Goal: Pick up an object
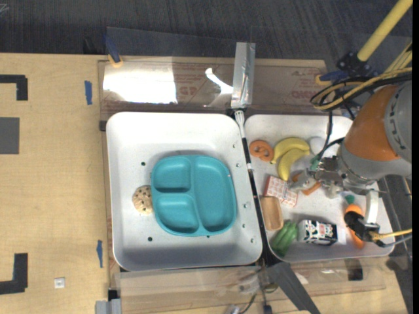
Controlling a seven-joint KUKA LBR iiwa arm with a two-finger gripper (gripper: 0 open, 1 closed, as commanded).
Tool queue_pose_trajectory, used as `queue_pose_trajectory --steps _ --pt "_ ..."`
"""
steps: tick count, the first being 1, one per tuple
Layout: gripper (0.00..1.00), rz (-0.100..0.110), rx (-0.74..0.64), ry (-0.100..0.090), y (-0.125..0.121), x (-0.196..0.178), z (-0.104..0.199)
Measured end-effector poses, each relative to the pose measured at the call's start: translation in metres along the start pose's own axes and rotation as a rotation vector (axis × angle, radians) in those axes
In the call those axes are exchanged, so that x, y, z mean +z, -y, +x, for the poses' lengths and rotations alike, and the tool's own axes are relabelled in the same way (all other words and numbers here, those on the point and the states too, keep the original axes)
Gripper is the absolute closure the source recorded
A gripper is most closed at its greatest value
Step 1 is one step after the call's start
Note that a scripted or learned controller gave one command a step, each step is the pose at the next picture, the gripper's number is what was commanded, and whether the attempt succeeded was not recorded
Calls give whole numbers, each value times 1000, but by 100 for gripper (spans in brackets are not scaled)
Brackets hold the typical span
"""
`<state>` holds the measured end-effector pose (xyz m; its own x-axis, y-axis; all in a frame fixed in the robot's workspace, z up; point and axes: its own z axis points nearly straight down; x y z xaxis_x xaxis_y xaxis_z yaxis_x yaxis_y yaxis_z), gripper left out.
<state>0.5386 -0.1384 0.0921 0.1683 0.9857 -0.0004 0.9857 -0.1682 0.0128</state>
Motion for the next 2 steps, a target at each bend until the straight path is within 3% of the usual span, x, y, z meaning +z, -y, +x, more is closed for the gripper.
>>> queue_pose_trajectory --steps 1,2 --pt "0 9 16 0 -48 7 9" --pt "100 5 14 1 -49 -5 10"
